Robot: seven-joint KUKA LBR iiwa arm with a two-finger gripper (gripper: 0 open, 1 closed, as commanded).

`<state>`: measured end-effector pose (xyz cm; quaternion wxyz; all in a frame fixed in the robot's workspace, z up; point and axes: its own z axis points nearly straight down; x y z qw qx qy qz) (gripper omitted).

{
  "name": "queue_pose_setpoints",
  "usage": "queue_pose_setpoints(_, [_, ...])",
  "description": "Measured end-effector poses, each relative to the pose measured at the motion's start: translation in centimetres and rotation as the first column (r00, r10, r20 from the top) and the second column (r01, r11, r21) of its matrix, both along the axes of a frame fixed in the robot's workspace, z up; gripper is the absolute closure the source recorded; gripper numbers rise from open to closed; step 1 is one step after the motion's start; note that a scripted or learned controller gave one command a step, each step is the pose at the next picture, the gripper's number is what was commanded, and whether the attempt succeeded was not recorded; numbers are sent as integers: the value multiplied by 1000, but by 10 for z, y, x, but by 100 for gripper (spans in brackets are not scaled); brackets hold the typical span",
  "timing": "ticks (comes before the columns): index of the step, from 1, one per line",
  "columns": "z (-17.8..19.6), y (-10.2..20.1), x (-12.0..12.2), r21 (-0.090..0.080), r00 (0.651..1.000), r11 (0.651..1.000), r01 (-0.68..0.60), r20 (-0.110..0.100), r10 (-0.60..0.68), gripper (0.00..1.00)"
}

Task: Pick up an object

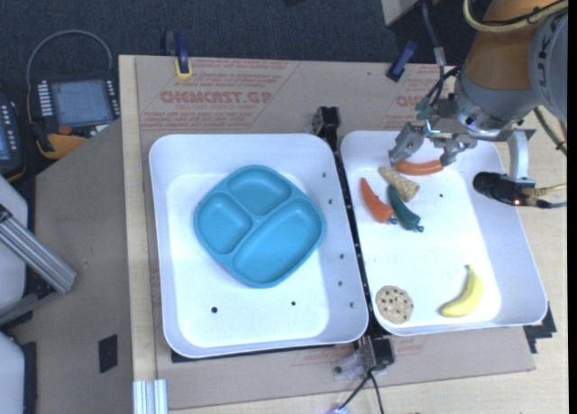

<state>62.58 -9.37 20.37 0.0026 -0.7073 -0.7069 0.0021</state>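
In the right bin, my gripper hangs over the far end with its fingers spread open. An orange sausage lies just below the fingertips, not held. Close beside it are a beige bread piece, a red-orange pepper and a dark teal pepper. A round cookie and a yellow banana rest near the bin's front edge.
The left bin holds a blue divided plate. A black clamp sits at the far end of the rim between the bins. Cardboard lies under both bins.
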Motion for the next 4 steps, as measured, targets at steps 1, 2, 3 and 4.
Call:
queue_pose_setpoints(1, [4,0,2,-1,1000,1000,-1,7,1,0])
queue_pose_setpoints(2, [-38,-4,-1,-1,1000,1000,0,5,0,0])
queue_pose_setpoints(3, [-101,-2,1,0,1000,1000,-1,2,1,0])
queue_pose_setpoints(4, [-115,-1,5,1,1000,1000,-1,15,1,0])
